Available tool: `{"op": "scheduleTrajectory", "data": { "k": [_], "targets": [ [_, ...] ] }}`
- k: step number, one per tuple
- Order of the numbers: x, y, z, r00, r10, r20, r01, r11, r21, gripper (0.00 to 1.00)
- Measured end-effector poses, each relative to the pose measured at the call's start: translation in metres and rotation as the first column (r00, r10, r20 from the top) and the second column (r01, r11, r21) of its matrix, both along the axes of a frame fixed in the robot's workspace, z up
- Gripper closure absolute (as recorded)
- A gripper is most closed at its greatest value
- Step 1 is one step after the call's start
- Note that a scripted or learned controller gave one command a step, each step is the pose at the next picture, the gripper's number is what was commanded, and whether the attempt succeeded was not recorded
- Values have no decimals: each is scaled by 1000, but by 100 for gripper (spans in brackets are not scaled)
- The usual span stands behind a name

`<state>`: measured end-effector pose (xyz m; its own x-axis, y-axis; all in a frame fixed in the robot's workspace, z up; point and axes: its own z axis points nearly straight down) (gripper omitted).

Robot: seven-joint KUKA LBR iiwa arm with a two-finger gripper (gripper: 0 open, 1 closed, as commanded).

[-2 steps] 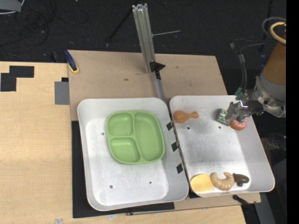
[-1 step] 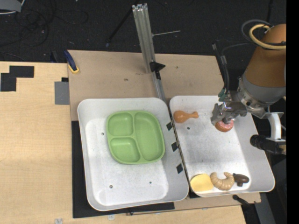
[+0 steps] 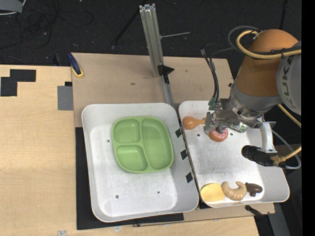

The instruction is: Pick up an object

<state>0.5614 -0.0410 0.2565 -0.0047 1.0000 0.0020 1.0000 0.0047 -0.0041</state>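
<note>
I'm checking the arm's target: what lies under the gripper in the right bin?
A pinkish-red round object lies directly under the gripper on the right bin floor. The gripper covers its upper part, so contact cannot be judged.

Partial white lettering, likely "KU", on the grey arm housing [image 3: 295, 85] at the view's right edge. No other text, labels or numbers legible.

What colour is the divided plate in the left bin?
Light green, seen clearly in the camera view: the divided plate lies in the white left bin.
</note>
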Motion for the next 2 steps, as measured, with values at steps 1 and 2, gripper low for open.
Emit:
{"op": "scheduleTrajectory", "data": {
  "k": [1, 2],
  "targets": [
    [11, 48, 2, 1000, 0, 2, 0, 1000, -1, 100],
    [14, 108, -8, 1000, 1, 0, -1, 1000, 0, 100]
  ]
}}
